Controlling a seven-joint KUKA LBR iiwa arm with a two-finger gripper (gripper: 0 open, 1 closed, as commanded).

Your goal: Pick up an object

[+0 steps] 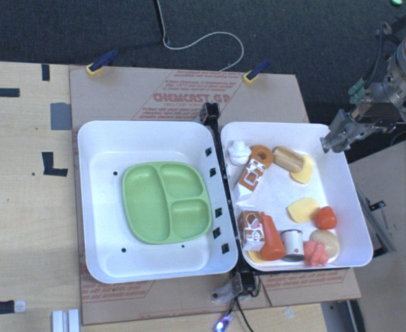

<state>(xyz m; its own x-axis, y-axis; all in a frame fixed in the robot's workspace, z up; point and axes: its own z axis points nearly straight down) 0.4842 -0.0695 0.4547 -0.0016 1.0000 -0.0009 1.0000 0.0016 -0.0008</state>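
The pincer [335,140] hangs at the right of the frame, over the upper right corner of the right bin [348,192], and nothing sits between its tips; whether it is released or clenched cannot be told. The toy food [285,199] lies in that bin, untouched. The approach is the step in hand. Next, it likely needs to come left and down over 1 piece.

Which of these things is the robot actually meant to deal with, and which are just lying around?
Part of the job: gripper; toys in the right bin, such as tomato, bread roll, carton.

Just there: green plate, left bin, clamps, cable.
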